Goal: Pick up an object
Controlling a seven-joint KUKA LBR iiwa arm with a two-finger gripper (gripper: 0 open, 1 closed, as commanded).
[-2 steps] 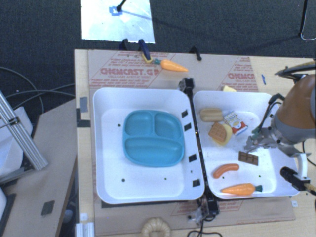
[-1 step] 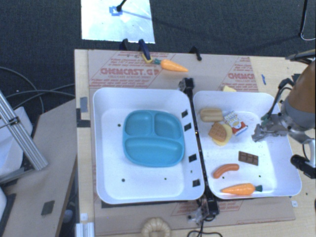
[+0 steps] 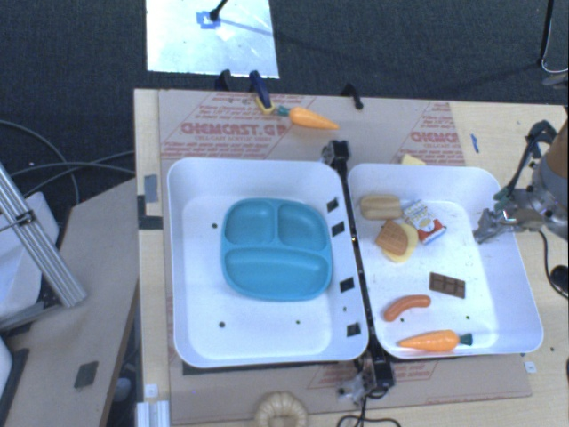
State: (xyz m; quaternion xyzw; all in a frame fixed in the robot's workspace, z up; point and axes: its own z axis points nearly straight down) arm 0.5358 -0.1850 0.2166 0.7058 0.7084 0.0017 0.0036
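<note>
My tool hung over the right edge of the right bin, and I could not tell how it was set. In that bin lay a bread roll, a small packet, a cookie, a chocolate bar, a sausage and a carrot. The left bin held a blue divided plate. Another carrot lay on the desk behind the bins
</note>
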